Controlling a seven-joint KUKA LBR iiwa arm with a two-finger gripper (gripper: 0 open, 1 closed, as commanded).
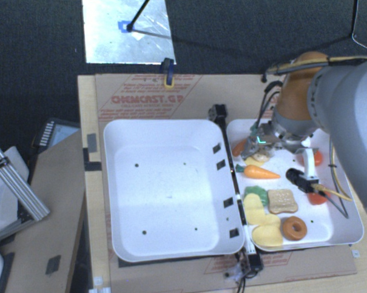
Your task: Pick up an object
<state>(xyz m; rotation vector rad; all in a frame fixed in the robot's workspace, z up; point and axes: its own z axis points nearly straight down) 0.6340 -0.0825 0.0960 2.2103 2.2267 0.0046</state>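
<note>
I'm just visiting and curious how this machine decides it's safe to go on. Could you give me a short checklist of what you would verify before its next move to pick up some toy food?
1. Things to pick lie in the right bin: ok; carrot, toast slice, donut and yellow pieces are there.
2. Tool is over that bin: ok, near its upper left corner.
3. Tool is holding nothing: cannot tell; its tips are too blurred.
4. A target sits right under the tool: cannot tell; the carrot lies just below it in the picture.
5. Items are spaced for a clean grab: not ok around the yellow pieces and toast slice, which crowd together.
</note>
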